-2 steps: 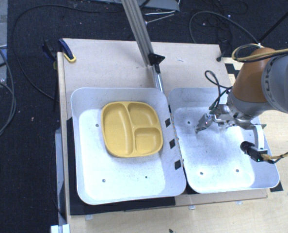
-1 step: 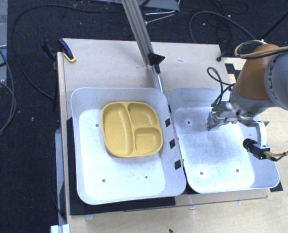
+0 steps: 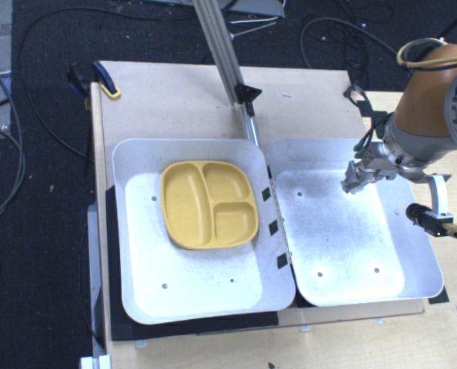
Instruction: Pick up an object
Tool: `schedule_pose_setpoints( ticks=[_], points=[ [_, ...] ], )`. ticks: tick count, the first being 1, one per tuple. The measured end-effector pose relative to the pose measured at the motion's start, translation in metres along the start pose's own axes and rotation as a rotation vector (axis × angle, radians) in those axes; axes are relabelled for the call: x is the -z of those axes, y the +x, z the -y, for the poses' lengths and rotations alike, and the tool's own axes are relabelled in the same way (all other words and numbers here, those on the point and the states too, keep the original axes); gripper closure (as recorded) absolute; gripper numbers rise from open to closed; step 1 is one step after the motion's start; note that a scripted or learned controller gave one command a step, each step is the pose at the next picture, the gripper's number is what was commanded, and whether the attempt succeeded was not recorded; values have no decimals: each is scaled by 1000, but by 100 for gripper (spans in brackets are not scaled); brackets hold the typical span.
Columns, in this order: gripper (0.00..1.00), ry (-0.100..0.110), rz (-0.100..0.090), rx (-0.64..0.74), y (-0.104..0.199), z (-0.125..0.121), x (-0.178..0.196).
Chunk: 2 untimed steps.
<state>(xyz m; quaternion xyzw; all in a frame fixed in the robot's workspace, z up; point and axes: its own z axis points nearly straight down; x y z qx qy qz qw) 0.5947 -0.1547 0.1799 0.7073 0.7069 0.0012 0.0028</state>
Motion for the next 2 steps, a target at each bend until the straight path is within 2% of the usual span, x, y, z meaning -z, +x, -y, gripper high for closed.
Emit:
schedule_pose_setpoints(
  ticks=[1,2],
  points=[
    [100,-1,0,3,0,-2,51],
    [100,5,-3,8,51,0,55]
  ],
)
